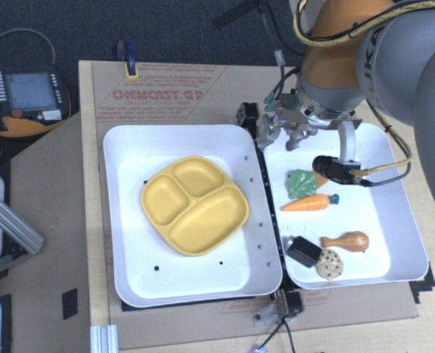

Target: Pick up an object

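Robotics lab, bench with two white bins (121, 197), teach pendant (27, 98) on its cable, cardboard underlay (165, 87)

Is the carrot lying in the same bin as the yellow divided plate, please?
No, the carrot lies in the right bin, while the yellow plate sits in the left bin.

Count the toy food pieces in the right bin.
4 can be seen: a green leafy piece at the top, a carrot just below it, a drumstick lower right, and a seeded cookie near the bin's front. The arm may hide more.
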`<state>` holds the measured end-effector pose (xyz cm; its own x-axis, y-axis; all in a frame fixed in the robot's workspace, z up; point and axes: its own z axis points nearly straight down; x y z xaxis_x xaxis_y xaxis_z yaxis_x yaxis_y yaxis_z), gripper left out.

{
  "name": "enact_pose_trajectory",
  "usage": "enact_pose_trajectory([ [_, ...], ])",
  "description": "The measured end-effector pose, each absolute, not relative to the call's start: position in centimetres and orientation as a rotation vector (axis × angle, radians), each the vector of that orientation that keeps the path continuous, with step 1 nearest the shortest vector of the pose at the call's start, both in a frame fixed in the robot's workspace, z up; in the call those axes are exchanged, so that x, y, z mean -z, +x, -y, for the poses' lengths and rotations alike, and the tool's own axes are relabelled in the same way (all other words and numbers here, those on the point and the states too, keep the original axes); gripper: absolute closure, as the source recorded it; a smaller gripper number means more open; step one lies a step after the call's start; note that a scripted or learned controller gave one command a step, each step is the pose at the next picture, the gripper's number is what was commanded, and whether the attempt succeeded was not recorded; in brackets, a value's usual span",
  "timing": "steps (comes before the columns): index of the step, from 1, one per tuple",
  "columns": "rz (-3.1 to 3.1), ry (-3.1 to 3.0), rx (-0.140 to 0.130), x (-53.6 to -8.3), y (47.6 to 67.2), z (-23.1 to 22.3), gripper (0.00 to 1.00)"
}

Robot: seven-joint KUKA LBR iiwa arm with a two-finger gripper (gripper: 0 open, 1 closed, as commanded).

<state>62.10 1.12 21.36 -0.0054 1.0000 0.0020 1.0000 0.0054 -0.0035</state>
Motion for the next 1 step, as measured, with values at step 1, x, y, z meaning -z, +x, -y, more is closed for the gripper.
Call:
enact_pose_trajectory([
  [1, 2.226, -2.217, 0.002, -22.35, 61.58, -6.73, 1.00],
])
